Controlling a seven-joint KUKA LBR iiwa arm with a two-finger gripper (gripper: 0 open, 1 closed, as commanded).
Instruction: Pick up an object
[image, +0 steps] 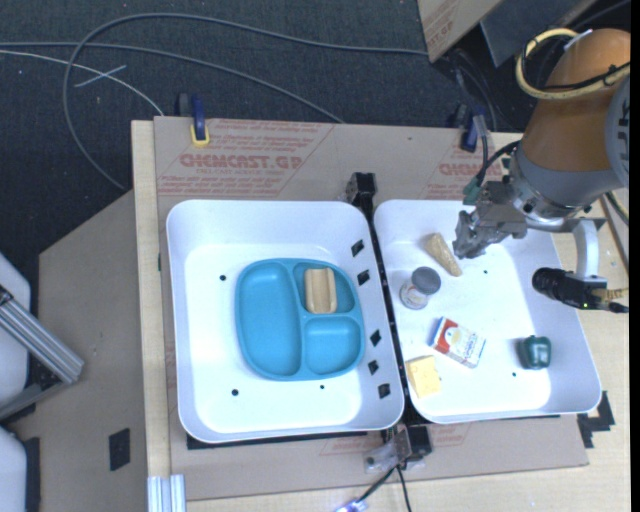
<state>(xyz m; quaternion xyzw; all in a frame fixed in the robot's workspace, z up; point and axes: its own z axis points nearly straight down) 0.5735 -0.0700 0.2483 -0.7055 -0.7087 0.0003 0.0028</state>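
Note:
My gripper (470, 247) hangs over the back of the right bin (500, 400), its tips just right of a tan cone-shaped piece (441, 253). Nothing shows between the fingers. In front of it in the same bin stand a small grey can (419, 286), a red and white packet (458, 342), a yellow block (423, 376) and a small teal object (535, 351). The left bin (200, 300) holds a blue divided plate (295, 318) with a tan bread-like piece (320, 290) in its upper right compartment.
A black divider with clips (372, 290) runs between the two bins. Cardboard (250, 160) lies under them, with cables on the dark floor behind.

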